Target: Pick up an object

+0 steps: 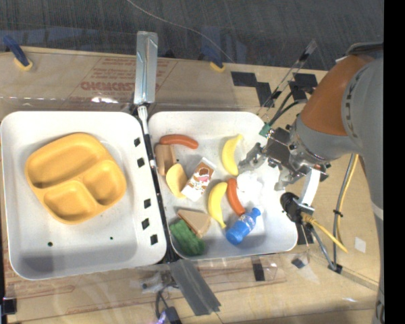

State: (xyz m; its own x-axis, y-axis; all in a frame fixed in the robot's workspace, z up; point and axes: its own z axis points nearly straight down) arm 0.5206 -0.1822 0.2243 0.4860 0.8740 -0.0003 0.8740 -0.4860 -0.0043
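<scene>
- I see the grey arm with its orange band [331, 106] reaching in from the right of the frame, over the right edge of the right-hand shallow white bin [270, 238].
- Its two-finger gripper [256, 157] sits at centre right, above the bin's right portion; I cannot tell how its tip stands, and nothing shows as gripped.
- Just left of the gripper stands a yellow toy banana [230, 154], and below it lies a second yellow banana [217, 202], touching an orange-red sausage [235, 196].
- A blue plastic bottle [241, 227] lies near the bin's lower right, just below that sausage.
- A small white carton with a brown picture [200, 178] lies mid-bin, beside a yellow wedge [175, 179].
- A red sausage [178, 141] lies along the upper left of this bin, with a tan block [165, 157] under it.
- A sandwich triangle [194, 220] and a green leafy piece [186, 237] rest at lower left.
- The left-hand white bin [20, 248] bears a yellow three-compartment tray [74, 176].
</scene>
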